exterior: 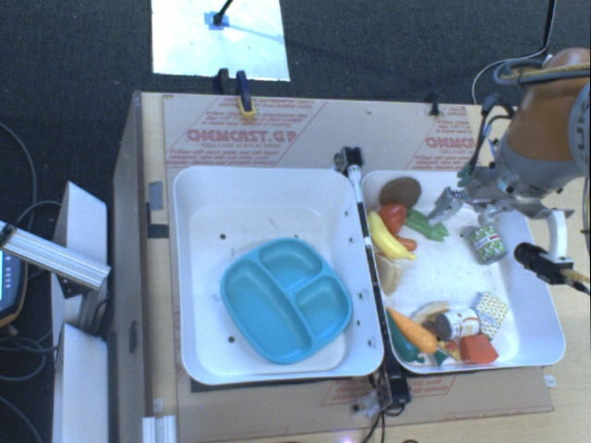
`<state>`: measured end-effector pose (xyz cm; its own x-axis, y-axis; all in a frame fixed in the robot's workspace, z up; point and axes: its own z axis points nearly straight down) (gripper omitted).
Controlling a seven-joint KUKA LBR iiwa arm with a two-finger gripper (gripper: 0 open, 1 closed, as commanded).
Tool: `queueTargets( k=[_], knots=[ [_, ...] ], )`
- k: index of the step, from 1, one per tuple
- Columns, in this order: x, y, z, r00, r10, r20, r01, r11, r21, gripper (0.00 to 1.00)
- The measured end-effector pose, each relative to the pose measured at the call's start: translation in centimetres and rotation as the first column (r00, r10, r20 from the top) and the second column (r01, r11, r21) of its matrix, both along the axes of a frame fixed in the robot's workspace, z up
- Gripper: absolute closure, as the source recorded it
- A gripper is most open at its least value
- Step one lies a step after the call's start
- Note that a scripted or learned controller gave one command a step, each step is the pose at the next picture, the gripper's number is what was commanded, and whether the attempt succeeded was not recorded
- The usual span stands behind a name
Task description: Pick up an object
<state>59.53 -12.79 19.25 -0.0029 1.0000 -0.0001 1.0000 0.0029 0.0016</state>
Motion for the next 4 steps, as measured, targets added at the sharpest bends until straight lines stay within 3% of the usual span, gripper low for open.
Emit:
queueTargets(
  k=[1, 2, 3, 4],
  knots=[
    [7.2, 2.7, -3.5, 1.000, 0.001, 0.000, -0.001, 1.000, 0.001, 0.00],
    [7.3, 4.4, -9.9, 1.000, 0.002, 0.000, -0.002, 1.000, 0.001, 0.00],
    [7.5, 4.3, -8.7, 1.000, 0.005, 0.003, -0.005, 1.000, 0.000, 1.00],
    [7.5, 4.3, -8.7, 1.000, 0.005, 0.003, -0.005, 1.000, -0.001, 0.00]
  ],
)
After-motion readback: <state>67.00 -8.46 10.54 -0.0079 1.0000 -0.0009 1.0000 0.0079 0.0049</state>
